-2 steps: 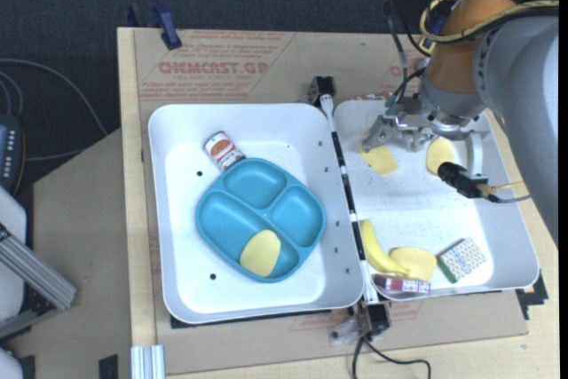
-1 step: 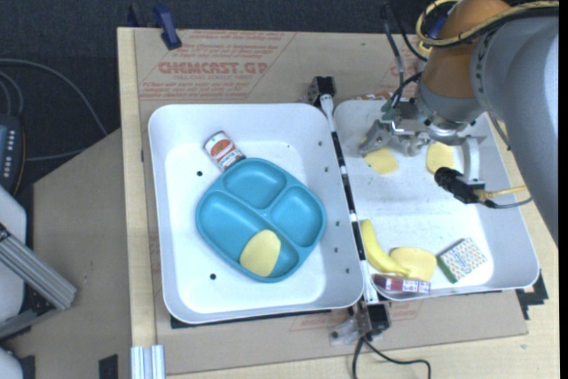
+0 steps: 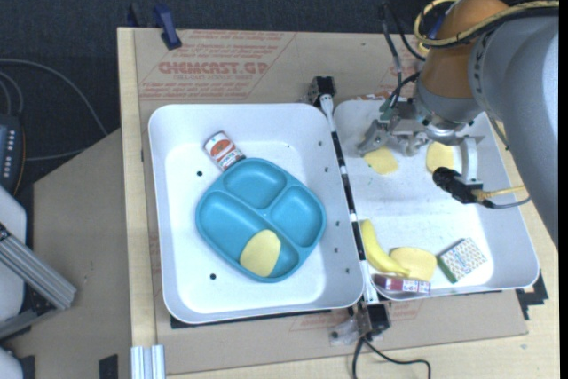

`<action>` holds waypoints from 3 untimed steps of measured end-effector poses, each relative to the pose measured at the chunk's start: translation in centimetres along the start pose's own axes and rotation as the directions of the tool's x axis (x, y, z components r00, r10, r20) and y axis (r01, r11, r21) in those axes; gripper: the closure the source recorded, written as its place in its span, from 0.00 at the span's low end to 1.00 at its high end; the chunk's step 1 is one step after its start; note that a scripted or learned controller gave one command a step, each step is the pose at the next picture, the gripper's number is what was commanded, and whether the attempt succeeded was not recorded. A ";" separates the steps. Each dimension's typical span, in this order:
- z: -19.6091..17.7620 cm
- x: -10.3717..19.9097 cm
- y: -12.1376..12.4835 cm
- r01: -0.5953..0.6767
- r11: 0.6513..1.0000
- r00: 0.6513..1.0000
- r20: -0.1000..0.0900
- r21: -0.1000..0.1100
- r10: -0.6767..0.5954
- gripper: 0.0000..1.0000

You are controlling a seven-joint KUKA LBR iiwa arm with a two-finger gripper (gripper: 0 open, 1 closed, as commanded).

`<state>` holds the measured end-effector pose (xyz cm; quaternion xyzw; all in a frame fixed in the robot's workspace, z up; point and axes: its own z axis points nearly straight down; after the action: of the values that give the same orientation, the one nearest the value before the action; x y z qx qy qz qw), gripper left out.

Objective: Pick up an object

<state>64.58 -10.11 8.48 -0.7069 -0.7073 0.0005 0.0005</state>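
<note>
My gripper (image 3: 387, 144) hangs low over the far left part of the right bin (image 3: 497, 275), with its fingers spread open. A small flat yellow piece (image 3: 383, 161) lies on the bin floor just in front of the fingertips, and nothing is held between them. A second yellow piece (image 3: 440, 157) lies to its right, partly under the wrist. At the near side of the right bin are a banana (image 3: 374, 249), a yellow lump (image 3: 414, 262), a patterned block (image 3: 463, 259) and a small can (image 3: 401, 285).
The left bin (image 3: 173, 146) holds a blue divided plate (image 3: 266, 209) with a yellow item (image 3: 261, 252) in its near compartment, and a small red-and-white can (image 3: 223, 150) beside it. The divider between the bins (image 3: 342, 173) runs just left of the gripper. The arm's cable (image 3: 461, 186) loops over the right bin.
</note>
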 end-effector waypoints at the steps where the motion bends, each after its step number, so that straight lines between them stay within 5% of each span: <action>1: 0.0 0.9 0.4 0.001 1.000 1.000 0.001 -0.002 -0.001 0.00; 2: 0.0 0.9 0.4 0.000 1.000 1.000 0.001 -0.002 0.000 0.00; 3: -1.0 0.9 0.5 0.001 1.000 1.000 0.002 -0.005 -0.001 1.00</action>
<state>65.06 -9.18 9.52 -0.7067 -0.7075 -0.0005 -0.0020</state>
